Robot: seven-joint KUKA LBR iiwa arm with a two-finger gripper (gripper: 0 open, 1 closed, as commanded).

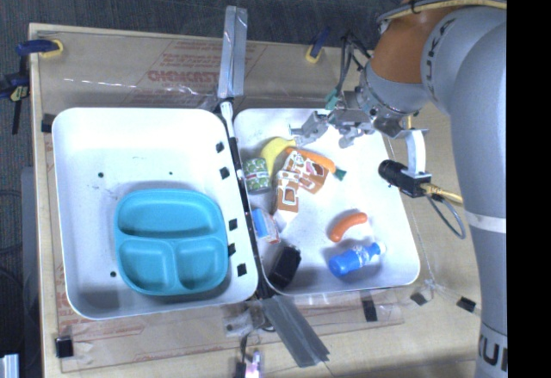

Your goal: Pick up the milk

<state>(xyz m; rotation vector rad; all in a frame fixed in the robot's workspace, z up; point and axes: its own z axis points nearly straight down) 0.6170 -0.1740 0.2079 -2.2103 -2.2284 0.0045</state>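
Jaws apart; milk (295, 181) on a diagonal.

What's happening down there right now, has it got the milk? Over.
End effector open, holding nothing, at right bin's far edge. Milk carton lying mid-bin, untouched. Banana and orange packet pressed against it.

You have a bench (129, 66) topped with a clear sheet over printed cardboard. Two white bins sit directly on it, touching: left bin (86, 135), right bin (400, 230). Clamps (39, 47) grip its far edge.
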